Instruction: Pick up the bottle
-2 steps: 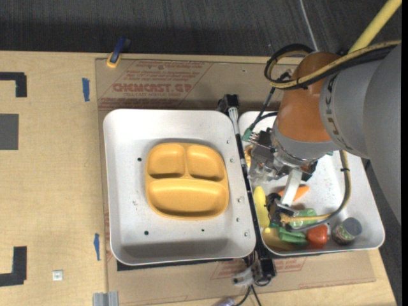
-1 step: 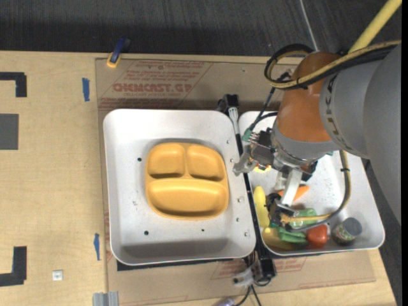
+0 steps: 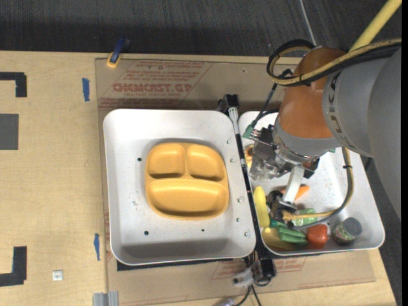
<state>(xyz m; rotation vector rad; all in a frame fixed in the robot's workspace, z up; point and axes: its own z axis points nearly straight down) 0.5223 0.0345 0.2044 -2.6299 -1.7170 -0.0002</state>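
A cardboard-topped bench [image 3: 51, 171] is lying under the fixed overhead camera, carrying two white bins side by side. The left bin [image 3: 121, 171] is holding a yellow divided tray [image 3: 187, 177] and nothing else. The right bin [image 3: 364, 196] is holding a crowd of small toys along its near edge: a banana [image 3: 260, 204], some green pieces [image 3: 290, 234], a tomato [image 3: 317, 234] and a dark round can [image 3: 346, 231]. The arm [image 3: 360, 101] is reaching in from the right and hanging low over the right bin, with the gripper [image 3: 279, 169] pointing down at the bin's left half, just far of the toy pile. Whether it is spread or pressed together cannot be told, since the wrist is blocking the view. A pale slim piece [image 3: 292, 189] is lying tilted just beneath the gripper and is probably the bottle, though that is a guess. The step in hand looks like the descent onto the target — no lift is under way. The next move is calling for a clean closure around that piece alone, without snagging the banana beside it.
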